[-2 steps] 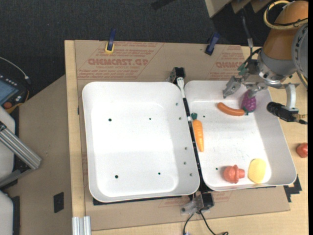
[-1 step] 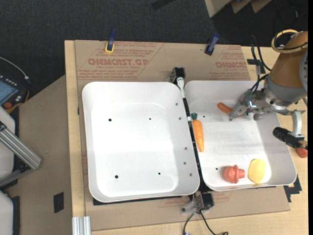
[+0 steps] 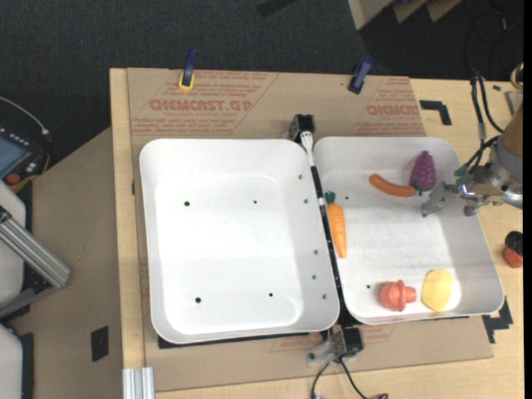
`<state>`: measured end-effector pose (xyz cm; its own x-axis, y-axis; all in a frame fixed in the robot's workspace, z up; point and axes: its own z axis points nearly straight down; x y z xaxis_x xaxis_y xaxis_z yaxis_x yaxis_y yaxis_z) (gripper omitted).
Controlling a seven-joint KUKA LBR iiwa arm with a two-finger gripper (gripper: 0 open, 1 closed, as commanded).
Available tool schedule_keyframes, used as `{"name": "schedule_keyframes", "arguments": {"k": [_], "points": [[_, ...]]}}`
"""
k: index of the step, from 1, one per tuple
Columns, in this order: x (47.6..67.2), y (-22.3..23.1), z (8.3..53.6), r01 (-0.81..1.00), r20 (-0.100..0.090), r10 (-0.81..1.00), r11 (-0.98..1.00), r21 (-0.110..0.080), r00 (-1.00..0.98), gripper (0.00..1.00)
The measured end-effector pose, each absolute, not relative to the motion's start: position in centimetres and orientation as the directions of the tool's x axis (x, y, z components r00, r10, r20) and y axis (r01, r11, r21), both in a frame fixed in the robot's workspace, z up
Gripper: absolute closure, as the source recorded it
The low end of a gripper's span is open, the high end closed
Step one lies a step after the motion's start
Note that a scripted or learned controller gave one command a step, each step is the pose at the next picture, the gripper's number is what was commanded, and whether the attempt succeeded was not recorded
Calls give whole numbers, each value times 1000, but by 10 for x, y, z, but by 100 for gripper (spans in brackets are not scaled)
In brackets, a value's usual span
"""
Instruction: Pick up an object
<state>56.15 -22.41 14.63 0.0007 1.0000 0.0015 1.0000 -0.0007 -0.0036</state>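
Note:
The right bin [image 3: 465, 248] holds several toy foods. A purple grape bunch [image 3: 423, 169] lies near its far right corner, with a curved orange sausage-like piece [image 3: 391, 186] just left of it. A carrot [image 3: 336, 229] rests against the bin's left wall. A red piece [image 3: 397, 295] and a yellow lemon [image 3: 438, 289] sit near the front edge. My gripper [image 3: 451, 206] hangs over the bin's right side, just below and right of the grapes. Its fingers are spread open, with nothing between them.
The left bin [image 3: 166, 223] stands beside the right one, with a black divider [image 3: 320, 214] between them. Both rest on a cardboard sheet [image 3: 249, 90] held by clamps at the far edge. Cables [image 3: 482, 106] hang at the right, and a small orange thing [image 3: 514, 249] lies outside the bin.

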Motion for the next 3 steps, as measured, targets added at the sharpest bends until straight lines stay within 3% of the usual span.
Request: {"name": "schedule_keyframes", "arguments": {"k": [1, 2, 3], "points": [[508, -225, 257, 1000, -2, 1000, -2, 2, 2, 0], [482, -221, 94, 1000, 3, 1000, 3, 1, -3, 0], [582, -177, 156, 1000, -3, 1000, 3, 6, -3, 0]]}}
